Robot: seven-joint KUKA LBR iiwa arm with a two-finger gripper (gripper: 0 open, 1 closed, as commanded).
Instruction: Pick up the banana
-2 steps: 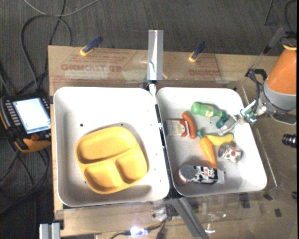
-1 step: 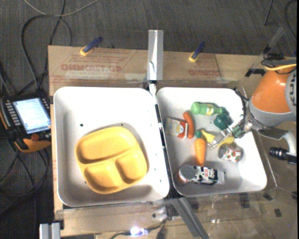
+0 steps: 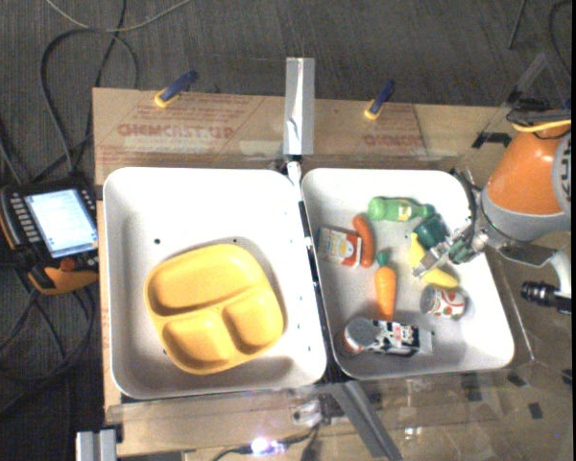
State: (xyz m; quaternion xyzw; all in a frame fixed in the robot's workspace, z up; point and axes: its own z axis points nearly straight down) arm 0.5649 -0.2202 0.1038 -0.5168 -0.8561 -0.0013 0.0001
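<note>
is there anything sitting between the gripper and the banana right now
Nothing visible does. The gripper is already right over the banana in the right bin, covering part of it. The green bottle and the carrot lie close beside it, not in between.
</note>
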